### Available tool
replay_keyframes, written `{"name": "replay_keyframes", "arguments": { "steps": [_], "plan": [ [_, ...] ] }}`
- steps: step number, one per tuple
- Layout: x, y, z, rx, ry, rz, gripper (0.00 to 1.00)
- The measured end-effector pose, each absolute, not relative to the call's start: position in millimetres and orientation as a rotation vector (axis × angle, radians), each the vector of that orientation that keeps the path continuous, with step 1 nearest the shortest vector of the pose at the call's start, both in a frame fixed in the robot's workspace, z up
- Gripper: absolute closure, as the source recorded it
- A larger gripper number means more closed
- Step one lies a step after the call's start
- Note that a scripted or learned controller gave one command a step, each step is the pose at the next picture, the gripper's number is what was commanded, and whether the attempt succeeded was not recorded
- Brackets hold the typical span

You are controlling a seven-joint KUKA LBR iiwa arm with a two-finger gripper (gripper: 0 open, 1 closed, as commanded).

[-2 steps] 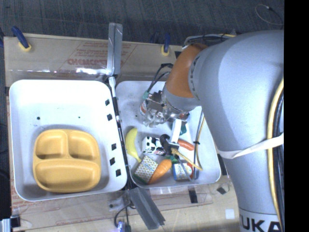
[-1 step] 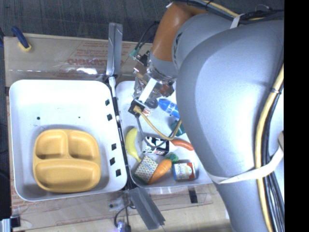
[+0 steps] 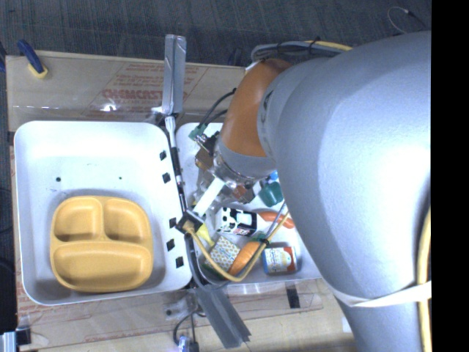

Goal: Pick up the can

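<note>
Can (image 3: 278, 259) lies in the right bin (image 3: 308, 273) beneath the down-reaching arm (image 3: 352, 160).

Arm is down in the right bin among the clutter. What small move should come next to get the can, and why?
Probably shift the hand toward the can, which lies on its side at the right bin's near edge, apart from the hand and ungrasped.
</note>
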State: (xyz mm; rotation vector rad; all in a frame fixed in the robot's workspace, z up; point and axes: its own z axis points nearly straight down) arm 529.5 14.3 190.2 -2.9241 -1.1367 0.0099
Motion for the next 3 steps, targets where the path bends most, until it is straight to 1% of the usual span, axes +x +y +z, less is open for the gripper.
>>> {"name": "replay_keyframes", "arguments": {
  "steps": [3],
  "plan": [
    [529.3,16.2,216.8,-2.904,-1.167,0.026,1.0]
  ]
}}
